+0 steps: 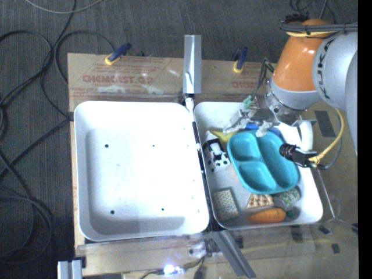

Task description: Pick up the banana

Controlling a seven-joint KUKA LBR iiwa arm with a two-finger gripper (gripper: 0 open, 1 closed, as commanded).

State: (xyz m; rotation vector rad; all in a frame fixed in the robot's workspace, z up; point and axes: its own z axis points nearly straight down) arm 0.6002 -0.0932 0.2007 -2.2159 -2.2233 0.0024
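Brown board (133,80) under two white bins; right bin (317,211) holds a blue dish (261,163), carrot (267,215), banana (218,135); the gripper's (251,120) grip I cannot tell.

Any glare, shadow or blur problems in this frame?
Camera view: lighting is even and soft; a faint shadow lies along the left bin's lower inside wall; a bright glare spot sits on the bench edge at the bottom; the end effector and the clutter around the blue dish look slightly blurred.
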